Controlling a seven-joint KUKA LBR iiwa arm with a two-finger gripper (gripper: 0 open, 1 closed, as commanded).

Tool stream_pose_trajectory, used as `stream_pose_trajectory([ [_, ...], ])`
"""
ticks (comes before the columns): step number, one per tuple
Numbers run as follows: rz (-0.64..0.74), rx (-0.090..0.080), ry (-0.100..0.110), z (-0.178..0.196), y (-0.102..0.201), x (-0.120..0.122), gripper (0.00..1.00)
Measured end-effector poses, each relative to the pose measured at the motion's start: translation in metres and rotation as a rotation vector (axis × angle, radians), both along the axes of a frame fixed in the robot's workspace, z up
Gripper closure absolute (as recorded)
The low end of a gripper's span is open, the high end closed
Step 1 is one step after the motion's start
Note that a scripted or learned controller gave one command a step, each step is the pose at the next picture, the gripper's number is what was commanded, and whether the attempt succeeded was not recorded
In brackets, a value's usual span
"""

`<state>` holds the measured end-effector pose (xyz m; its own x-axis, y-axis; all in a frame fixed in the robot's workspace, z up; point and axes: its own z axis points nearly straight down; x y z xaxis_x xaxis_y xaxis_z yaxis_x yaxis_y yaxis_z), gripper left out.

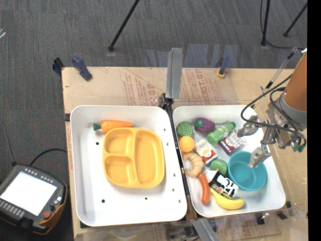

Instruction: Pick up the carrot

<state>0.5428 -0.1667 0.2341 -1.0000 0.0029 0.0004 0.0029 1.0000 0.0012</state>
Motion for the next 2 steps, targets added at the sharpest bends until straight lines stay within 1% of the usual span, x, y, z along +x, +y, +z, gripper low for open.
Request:
stream_pose_trajectory([
  [1,0.003,0.000,-0.002,0.010,0.001,0.001,1.00],
  [2,0.045,-0.005,-0.014,0.215,-0.044,0.021,1.00],
])
